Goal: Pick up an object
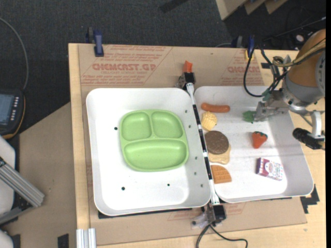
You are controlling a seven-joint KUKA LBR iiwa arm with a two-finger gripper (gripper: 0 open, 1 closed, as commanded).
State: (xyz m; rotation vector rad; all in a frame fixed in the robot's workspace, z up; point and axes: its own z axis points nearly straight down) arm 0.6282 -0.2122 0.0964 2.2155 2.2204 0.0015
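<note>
Two white bins [103, 138] sit on a brown board [134, 66] over dark carpet [46, 14]; gripper [260, 112] state unclear.

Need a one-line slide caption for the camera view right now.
KUKA arm's gripper low over a green item in the right bin; green divided plate in the left bin.

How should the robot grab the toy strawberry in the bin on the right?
Probably best to come straight down on the strawberry and pinch its red body across the wide part, just below the green leafy top. It lies with bare white floor of the right bin all around it, so fingers could likely drop in on both sides. The narrow tip would likely slip out more easily.
</note>
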